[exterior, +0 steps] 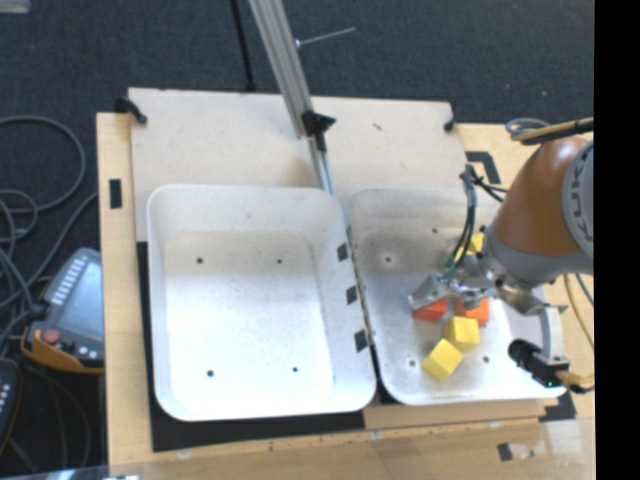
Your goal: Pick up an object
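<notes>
The arm hangs over the right bin [400, 218], its claw [447, 293] down among the blocks; I can't tell how its grip stands. An orange block [432, 311] lies just beneath, two yellow blocks [452, 345] toward five o'clock. It looks mid-grasp; closing squarely comes next. The left bin [240, 298] sits at nine o'clock on the wooden worktop [280, 138], dark carpet [100, 38] around.

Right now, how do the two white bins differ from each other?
The left bin has a bare floor; the right bin holds yellow blocks and an orange block. The gripper is over the right bin, not the left. Both are shallow, white and rounded.
</notes>
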Controlling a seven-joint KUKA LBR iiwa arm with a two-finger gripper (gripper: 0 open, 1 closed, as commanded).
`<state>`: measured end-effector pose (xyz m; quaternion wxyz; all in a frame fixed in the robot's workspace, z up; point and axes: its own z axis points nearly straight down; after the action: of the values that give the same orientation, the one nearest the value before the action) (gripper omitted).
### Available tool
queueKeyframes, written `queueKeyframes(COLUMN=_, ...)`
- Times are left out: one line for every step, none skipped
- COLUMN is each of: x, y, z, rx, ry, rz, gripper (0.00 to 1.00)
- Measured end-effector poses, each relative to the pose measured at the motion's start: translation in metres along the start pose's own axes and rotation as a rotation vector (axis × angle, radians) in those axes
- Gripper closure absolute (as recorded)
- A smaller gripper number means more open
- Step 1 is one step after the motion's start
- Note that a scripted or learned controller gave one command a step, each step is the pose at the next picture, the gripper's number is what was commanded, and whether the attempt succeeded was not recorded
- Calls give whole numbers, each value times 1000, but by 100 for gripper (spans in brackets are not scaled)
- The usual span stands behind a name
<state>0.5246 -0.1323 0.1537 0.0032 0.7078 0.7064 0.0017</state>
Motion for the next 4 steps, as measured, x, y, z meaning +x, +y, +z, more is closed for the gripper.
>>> queueKeyframes(x=0, y=0, z=-8, rx=0, ry=1, rz=4, gripper=100)
queueKeyframes(x=25, y=14, z=26, rx=-16, ry=-2, rz=-2, gripper=100)
queueKeyframes(x=62, y=53, z=-48, rx=-4, ry=2, rz=-9, gripper=100)
queueKeyframes(x=59, y=50, z=-43, rx=7, ry=0, rz=-6, gripper=0)
